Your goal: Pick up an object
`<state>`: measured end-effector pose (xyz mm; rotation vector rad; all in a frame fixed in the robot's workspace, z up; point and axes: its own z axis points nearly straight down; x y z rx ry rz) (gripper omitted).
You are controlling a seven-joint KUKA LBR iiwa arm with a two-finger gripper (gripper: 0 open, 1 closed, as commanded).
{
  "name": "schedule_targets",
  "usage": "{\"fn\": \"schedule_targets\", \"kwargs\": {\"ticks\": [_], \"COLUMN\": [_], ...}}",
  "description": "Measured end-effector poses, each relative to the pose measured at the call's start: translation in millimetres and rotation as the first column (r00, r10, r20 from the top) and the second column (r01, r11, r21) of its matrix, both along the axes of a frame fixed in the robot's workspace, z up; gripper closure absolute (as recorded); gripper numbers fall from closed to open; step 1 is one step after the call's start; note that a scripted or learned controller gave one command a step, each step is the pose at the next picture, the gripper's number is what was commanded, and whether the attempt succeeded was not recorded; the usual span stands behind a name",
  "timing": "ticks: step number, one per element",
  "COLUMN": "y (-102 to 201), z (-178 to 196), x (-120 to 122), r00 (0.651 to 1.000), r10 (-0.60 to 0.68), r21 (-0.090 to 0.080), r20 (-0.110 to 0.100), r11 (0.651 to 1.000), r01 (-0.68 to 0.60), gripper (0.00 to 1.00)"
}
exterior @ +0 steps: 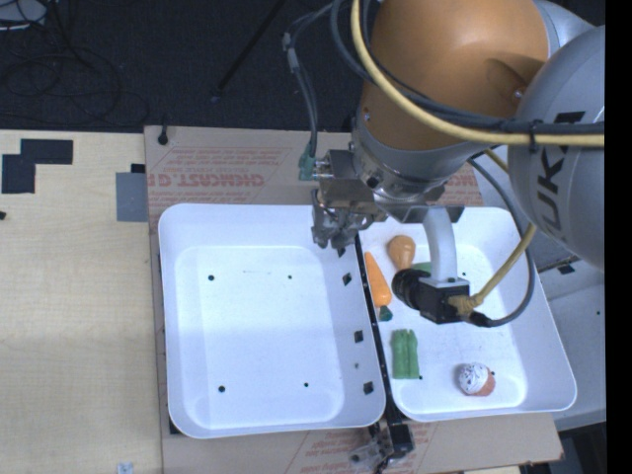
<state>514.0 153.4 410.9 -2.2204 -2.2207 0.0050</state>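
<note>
Orange carrot [376,279] lies in right bin [538,363], against the divider | gripper [332,227] hovers just above it, finger state hidden | advice: descend centred over carrot, clear of the bin wall

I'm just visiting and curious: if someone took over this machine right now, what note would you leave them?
Gripper: over the bins' shared edge at the far end; whether it grips anything can't be seen.
Right white bin: orange carrot-shaped toy, small orange pear-shaped piece, green ridged block, white and orange speckled ball.
Done: nothing visibly lifted.
Left: pick one object.
</note>
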Motion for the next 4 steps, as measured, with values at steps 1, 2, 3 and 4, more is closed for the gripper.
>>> {"fn": "schedule_targets", "kwargs": {"ticks": [1,2,3,4], "y": [52.0,89.4,92.0,92.9], "z": [102.1,126.2,135.5,144.3], "x": [-5.5,-37.9,-38.8,-38.7], "r00": [1.000,1.000,1.000,1.000], "r10": [0.005,0.000,0.010,0.017], "r21": [0.004,-0.001,-0.002,-0.004], "r20": [0.009,0.000,-0.005,-0.009], "r11": [1.000,1.000,1.000,1.000], "r01": [-0.005,0.000,-0.010,-0.017], "gripper": [1.00,1.00,1.00,1.00]}}
